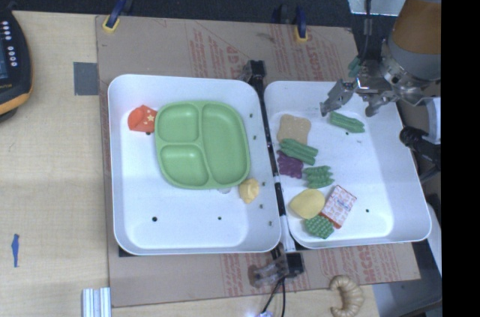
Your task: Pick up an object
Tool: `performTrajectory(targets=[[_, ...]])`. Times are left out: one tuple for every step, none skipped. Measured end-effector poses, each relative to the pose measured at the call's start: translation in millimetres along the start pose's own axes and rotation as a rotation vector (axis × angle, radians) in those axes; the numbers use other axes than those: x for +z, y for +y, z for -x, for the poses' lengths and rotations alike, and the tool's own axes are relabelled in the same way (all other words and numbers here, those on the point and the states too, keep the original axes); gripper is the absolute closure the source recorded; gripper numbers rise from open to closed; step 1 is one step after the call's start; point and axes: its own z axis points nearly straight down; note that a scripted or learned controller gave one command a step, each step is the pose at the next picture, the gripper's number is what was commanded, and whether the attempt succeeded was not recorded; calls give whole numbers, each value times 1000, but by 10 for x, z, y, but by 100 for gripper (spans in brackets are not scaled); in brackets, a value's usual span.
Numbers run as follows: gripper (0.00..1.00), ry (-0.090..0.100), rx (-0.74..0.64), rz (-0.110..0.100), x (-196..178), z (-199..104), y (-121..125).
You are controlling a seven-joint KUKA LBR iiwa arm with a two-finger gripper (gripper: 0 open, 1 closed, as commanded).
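Hovering spread-open gripper [349, 107] above green pod [346, 121], near right bin [409, 180] far edge, bare floor beside

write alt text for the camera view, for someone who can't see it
A grey robot arm's open gripper hovers over a green bean-like piece in the right white bin, which also holds several small toy foods. The left white bin holds a green divided plate, a red piece and a yellow piece.

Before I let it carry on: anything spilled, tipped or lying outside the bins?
One thing: a curled tan object lies on the bench in front of the right bin, outside both. The green divided plate sits flat in the left bin.
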Motion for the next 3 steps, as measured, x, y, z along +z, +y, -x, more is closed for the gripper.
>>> performTrajectory(targets=[[0, 5, 2, -19, 1381, -120, -1093], [0, -1, 2, 4, 1643, 180, -508], [100, -1, 0, -1, 1529, 181, -534]])
